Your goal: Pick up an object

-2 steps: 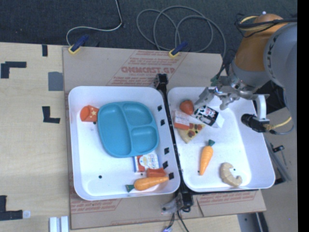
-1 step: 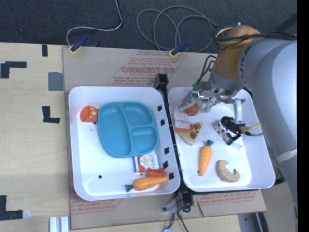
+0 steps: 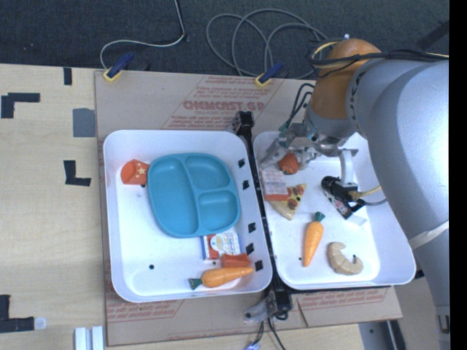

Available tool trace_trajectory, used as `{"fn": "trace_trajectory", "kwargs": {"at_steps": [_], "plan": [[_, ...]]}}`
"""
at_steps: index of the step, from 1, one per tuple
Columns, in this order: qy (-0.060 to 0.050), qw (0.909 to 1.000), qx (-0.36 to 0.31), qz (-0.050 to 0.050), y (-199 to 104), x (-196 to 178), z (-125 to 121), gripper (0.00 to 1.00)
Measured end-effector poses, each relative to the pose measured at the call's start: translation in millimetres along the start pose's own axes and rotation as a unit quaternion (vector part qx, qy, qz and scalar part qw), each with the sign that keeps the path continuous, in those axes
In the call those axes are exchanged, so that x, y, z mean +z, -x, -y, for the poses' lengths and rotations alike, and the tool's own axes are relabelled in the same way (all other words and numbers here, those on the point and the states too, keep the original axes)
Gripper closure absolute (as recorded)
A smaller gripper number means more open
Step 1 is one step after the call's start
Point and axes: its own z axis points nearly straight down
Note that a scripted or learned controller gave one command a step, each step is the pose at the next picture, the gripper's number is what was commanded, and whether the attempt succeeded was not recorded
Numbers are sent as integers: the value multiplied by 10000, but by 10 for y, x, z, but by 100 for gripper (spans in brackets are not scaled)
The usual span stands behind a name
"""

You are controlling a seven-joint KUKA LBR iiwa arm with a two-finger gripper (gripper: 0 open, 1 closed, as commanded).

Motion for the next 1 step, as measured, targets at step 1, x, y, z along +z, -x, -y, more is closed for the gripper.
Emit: {"fn": "trace_trajectory", "kwargs": {"at_steps": [1], "plan": [[-2,10000,-3,0,-2,-100,0,100]]}}
